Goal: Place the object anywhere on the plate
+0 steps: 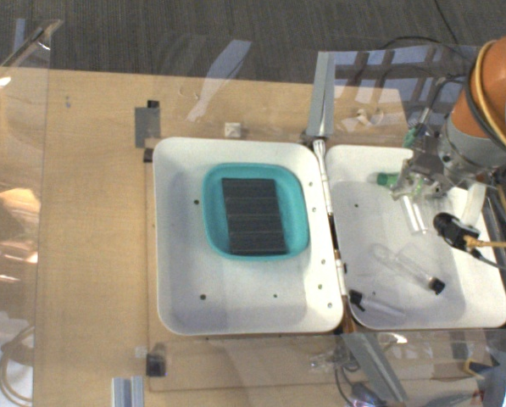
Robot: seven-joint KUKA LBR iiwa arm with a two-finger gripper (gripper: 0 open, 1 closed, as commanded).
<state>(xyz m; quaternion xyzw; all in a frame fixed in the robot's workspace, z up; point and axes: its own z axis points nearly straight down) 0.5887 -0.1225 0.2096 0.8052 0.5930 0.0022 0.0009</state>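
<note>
A teal plate with rounded corners lies in the left bin, toward its upper middle. A black ridged rectangular object rests flat on the plate, near its centre. My gripper hangs over the upper part of the right bin, well to the right of the plate and apart from the black object. A small green piece shows just left of the gripper.
A clear tube with a black cap lies in the lower middle of the right bin. A small dark bit sits at that bin's lower left corner. A raised divider separates the two bins.
</note>
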